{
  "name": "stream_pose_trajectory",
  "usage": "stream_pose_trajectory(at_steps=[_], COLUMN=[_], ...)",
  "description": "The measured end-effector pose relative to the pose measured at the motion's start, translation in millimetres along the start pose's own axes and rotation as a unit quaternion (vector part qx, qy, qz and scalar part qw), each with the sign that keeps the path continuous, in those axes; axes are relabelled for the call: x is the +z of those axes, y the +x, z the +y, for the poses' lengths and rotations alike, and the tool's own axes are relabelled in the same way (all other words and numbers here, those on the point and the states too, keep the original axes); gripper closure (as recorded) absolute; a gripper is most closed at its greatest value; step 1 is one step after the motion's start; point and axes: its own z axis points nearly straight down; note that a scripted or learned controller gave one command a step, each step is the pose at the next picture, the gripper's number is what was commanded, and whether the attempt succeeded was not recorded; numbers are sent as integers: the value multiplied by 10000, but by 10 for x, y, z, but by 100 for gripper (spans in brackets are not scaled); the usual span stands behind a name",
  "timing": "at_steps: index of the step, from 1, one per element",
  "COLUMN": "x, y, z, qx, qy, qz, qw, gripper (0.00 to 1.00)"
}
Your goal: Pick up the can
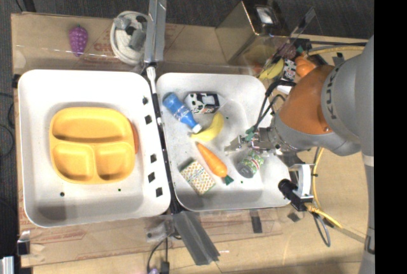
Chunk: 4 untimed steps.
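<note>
The grey arm [331, 107] is reaching into the right-hand bin [248, 85], its gripper [252, 141] hovering just over the can [248, 164] lying near the bin's right wall; how far its fingers are parted cannot be told. A carrot [212, 161] is lying just beside the can.

Your arm [343, 101] enters from the right of the camera view, grey links bent over toward the left. The orange band [302, 107] sits just above the wrist, facing the camera. Below it the wrist angles down and left. Your gripper [251, 145] points leftward and low, at the right-hand side of the view. Its fingers are too small and cluttered to read. Cables trail from the wrist toward the lower right.
</note>
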Motion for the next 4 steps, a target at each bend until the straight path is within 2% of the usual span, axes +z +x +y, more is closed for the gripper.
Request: stream_pose_trajectory(at_steps=[1,2,3,4], x=[-4,2,13,-59], y=[-1,150,19,-8], z=[-159,-174,-168,-135], qx=[-281,-757,-2112,-2137], qy=[-42,-30,9,-6], qz=[-52,-25,40,8], qw=[9996,9971,9774,9769], gripper=[0,0,0,100])
